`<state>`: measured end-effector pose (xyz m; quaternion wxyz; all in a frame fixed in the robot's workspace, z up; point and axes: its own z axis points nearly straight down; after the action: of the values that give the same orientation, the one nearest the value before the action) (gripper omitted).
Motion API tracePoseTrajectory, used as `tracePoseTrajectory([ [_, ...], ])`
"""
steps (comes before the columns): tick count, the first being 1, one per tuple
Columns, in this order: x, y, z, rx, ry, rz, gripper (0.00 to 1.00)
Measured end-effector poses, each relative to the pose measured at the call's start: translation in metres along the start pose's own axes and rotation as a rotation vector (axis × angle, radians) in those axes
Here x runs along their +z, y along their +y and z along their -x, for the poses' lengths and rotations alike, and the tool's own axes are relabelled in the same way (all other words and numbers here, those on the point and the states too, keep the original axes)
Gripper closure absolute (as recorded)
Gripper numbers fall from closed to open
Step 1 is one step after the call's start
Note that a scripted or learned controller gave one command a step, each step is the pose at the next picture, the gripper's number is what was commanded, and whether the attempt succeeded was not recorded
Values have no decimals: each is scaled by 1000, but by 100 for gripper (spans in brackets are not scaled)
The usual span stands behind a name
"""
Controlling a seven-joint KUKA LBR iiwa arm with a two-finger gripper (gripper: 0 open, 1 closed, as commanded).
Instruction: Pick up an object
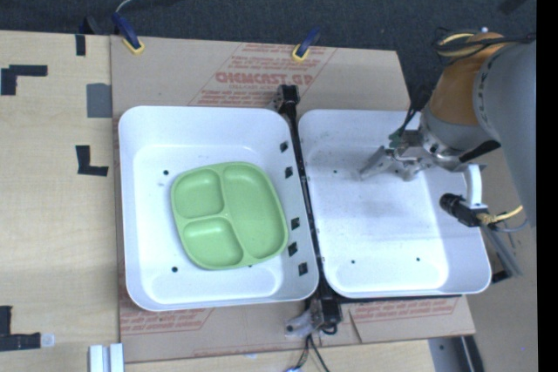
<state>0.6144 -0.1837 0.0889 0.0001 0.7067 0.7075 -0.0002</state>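
Approach step — gripper (377,167), fingers apart and holding nothing, hangs over the right bin (392,274); green plate (228,214) lies at nine o'clock — next move must cross there.

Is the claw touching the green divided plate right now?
Apart. The camera view shows the claw over the right bin, while the green divided plate lies in the left bin.

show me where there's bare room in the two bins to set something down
The right bin has bare floor along its front half, below the gripper. The left bin is crowded: the green plate fills its middle, leaving a strip along the back wall.
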Motion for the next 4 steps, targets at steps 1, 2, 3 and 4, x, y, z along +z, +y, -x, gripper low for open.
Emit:
tracePoseTrajectory([
  [1,-37,-16,41,1,-1,1,0],
  [2,-5,46,-5,-2,1,-1,0],
  [3,-123,-94,-39,1,0,2,0],
  [4,-8,-39,-84,-1,2,-5,0],
])
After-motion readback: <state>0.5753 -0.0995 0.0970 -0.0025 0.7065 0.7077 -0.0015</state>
